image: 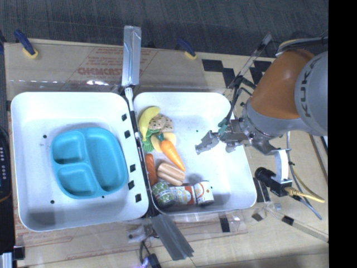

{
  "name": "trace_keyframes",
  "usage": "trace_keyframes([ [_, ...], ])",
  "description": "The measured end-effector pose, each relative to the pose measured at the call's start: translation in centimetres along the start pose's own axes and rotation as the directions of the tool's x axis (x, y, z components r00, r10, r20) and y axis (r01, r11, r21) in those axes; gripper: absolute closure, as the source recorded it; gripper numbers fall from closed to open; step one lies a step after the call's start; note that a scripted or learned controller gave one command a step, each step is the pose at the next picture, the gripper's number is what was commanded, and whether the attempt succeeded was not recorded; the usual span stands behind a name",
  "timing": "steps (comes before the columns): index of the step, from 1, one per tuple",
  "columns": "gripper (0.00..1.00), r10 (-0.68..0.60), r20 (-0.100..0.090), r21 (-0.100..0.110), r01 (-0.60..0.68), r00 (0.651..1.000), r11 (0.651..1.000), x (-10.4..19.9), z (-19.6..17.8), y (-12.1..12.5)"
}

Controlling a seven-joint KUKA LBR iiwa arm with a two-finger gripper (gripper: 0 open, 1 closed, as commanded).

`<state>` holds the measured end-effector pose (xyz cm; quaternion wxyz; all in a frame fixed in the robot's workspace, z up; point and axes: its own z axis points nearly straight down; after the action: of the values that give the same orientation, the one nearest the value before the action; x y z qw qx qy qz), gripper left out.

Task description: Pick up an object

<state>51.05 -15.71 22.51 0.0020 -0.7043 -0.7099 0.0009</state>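
Gripper (205, 145) is hanging over the right bin (237, 177) near its right edge, can't tell its state. Nothing's getting lifted yet: carrot (172, 153), banana (146, 120) and sausage (170, 173) are sitting along the left wall.

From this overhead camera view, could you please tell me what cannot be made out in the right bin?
- Small grey two-finger gripper: too small and blurred to read; whether it holds anything is unclear.
- Printed can lying on its side: label too small to read.
- Red sausage-shaped toy: partly hidden by the tan hot-dog bun and the bin divider.
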Motion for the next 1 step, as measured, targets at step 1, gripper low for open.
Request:
trace_keyframes([
  [1,0.00,-0.045,0.002,-0.002,0.045,0.999,0.999,5.93,12.50,2.61],
])
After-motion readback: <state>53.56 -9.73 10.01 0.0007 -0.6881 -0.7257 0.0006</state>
